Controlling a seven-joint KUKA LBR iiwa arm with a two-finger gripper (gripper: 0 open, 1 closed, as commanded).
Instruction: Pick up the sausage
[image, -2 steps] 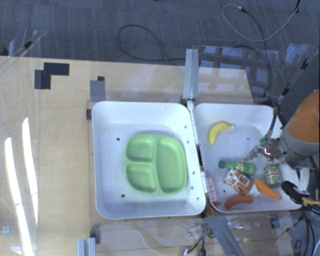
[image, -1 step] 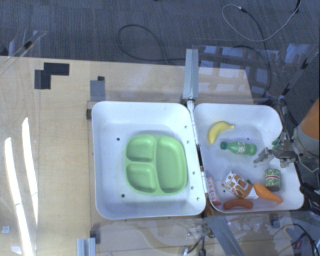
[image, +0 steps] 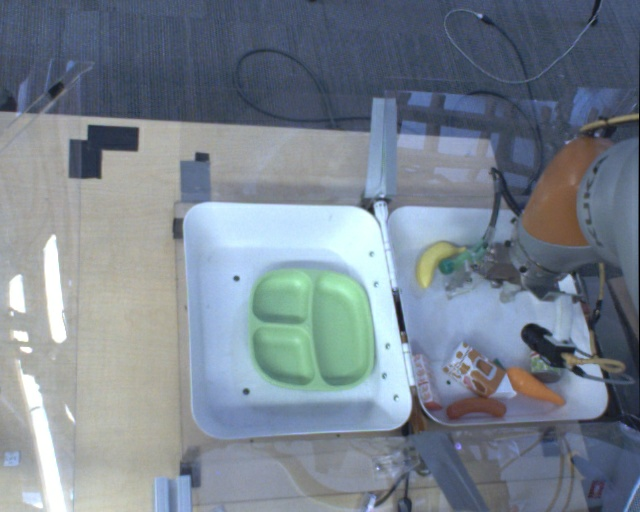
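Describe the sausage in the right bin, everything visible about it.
The sausage is a small reddish-brown link with rounded ends and a smooth, slightly glossy skin that looks like plastic. It lies flat on its side, roughly crosswise, at the near edge of the right bin. A small printed carton sits just behind it, a carrot to its right; whether either touches it is hard to tell. The gripper is apart from it, by the banana at the bin's far side.

Divided plate in left bin; sausage at right bin front.
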